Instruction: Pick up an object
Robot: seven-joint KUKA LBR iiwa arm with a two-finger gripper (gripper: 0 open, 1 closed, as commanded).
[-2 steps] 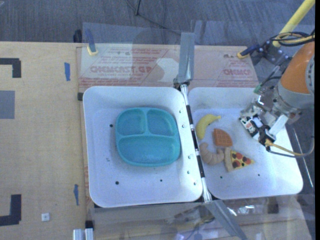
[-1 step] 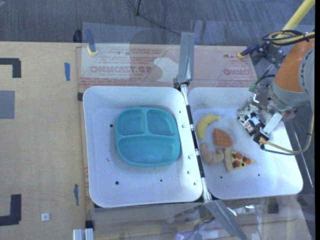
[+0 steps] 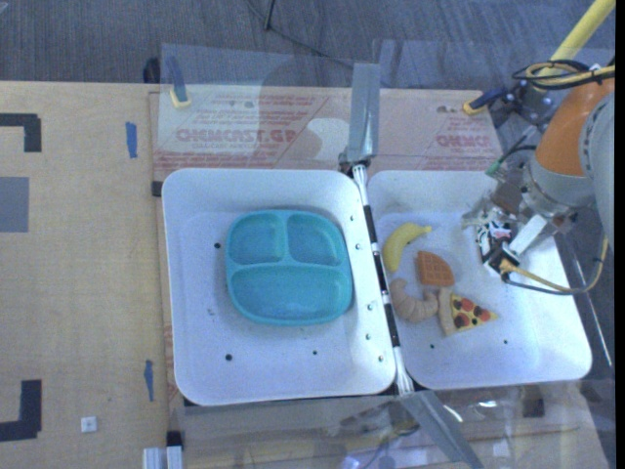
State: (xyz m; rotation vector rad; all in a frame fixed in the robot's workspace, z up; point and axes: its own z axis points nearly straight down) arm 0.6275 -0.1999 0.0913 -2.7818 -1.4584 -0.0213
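Observation:
The right bin (image 3: 527, 350) holds a yellow banana (image 3: 401, 240), a brown waffle piece (image 3: 435, 268), a tan croissant (image 3: 414, 304) and a pizza slice (image 3: 465, 313), all bunched in its left half. My gripper (image 3: 482, 223) hangs over the bin's upper right part, to the right of the banana and waffle and apart from them. I see nothing held in it.
The left bin (image 3: 195, 360) holds a teal divided plate (image 3: 288, 266). A metal divider (image 3: 363, 115) stands behind the wall between the two bins. The arm and its cables cover the right bin's far right corner.

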